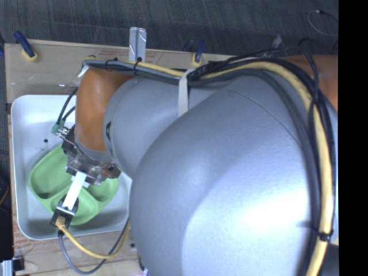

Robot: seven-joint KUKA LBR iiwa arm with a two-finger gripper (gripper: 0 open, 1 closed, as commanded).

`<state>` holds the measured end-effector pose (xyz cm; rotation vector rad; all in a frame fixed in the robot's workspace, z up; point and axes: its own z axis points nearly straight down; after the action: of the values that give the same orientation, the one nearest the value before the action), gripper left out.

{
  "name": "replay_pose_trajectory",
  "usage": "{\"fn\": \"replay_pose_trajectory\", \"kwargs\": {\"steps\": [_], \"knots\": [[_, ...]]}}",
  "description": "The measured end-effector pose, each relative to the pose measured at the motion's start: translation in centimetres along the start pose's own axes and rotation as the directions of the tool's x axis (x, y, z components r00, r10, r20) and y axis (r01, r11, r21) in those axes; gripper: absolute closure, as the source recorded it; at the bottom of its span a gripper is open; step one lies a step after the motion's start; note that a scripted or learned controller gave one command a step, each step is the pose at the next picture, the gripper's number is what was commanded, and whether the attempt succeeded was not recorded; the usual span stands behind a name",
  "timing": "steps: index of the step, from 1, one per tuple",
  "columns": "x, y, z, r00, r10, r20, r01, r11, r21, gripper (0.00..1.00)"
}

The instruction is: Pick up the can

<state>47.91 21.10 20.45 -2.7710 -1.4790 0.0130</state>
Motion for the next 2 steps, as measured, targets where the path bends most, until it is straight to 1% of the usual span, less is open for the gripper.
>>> {"fn": "replay_pose_trajectory", "kwargs": {"steps": [1,2], "knots": [[1.6,1.6,-4.5,0.987,-0.161,0.001,0.161,0.987,0.001,1.0],[-4.6,2.6,6.9,0.979,-0.202,0.002,0.202,0.979,0.004,1.0]]}}
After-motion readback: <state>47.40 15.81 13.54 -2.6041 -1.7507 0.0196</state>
